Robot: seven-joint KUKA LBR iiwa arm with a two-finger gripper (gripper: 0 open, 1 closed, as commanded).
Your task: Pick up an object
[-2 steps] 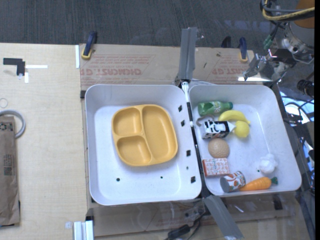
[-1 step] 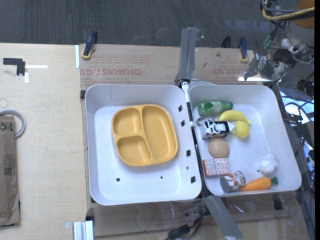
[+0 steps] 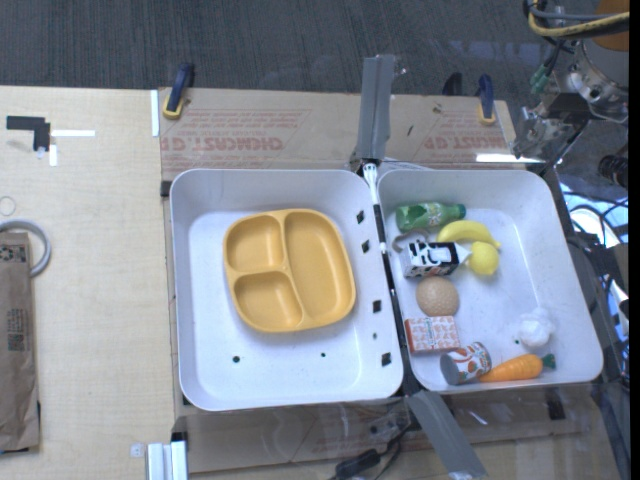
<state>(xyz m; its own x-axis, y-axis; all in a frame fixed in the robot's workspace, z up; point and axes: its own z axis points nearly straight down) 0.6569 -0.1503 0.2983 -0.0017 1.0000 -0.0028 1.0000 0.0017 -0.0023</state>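
– Crowding is the worry, in my judgement. The right bin [image 3: 570, 268] holds everything loose, and most of it lies packed along the side nearest the left bin [image 3: 200, 368].

– Which pieces?

– The green bottle [image 3: 430, 213] and the banana [image 3: 468, 233] lie toward the far edge, the lemon [image 3: 484, 258] touches the banana, and the black-and-white carton [image 3: 432, 256] sits just beside them. A descent there could land on two things at once and push both aside.

– And toward the near edge?

– A brown ball [image 3: 437, 296], a red box [image 3: 433, 335], a can [image 3: 465, 361] and a carrot [image 3: 512, 369]. The ball, can and carrot look likely to roll away from a closing grasp, and those last two lie close to the near wall. The white lump [image 3: 536, 326] stands more apart.

– The left bin?

– It carries a yellow divided plate [image 3: 289, 269], wide and flat, which looks hard to pinch.

– Where is the gripper [image 3: 540, 136]?

– High over the tabletop's far right corner, just outside the right bin's rim, well apart from every object. It touches nothing. Cables and glare muddle it, so I cannot tell whether it is open or closed.
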